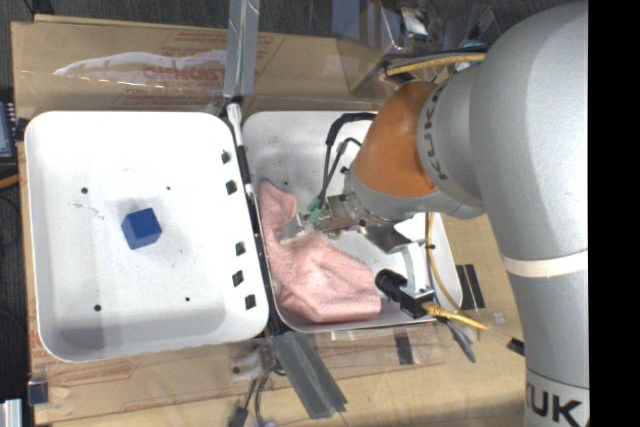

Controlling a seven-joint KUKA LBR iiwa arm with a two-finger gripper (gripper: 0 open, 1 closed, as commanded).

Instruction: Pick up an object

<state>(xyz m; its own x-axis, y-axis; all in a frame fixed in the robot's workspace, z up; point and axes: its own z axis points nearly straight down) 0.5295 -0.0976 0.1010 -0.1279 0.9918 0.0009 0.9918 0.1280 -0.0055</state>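
Observation:
A pink cloth (312, 267) lies crumpled along the left and front of the right bin (290, 137). A small blue cube (142, 227) sits in the left bin (60, 155), left of its middle. My gripper (318, 220) is low in the right bin, right over the upper part of the pink cloth, with the grey arm and orange band reaching in from the right. The arm covers most of the right bin's right side.
The two white bins stand side by side on a cardboard-covered bench, divided by a ridge with black clips (240, 235). Strips of grey tape (242, 40) run at the back and front of the divider.

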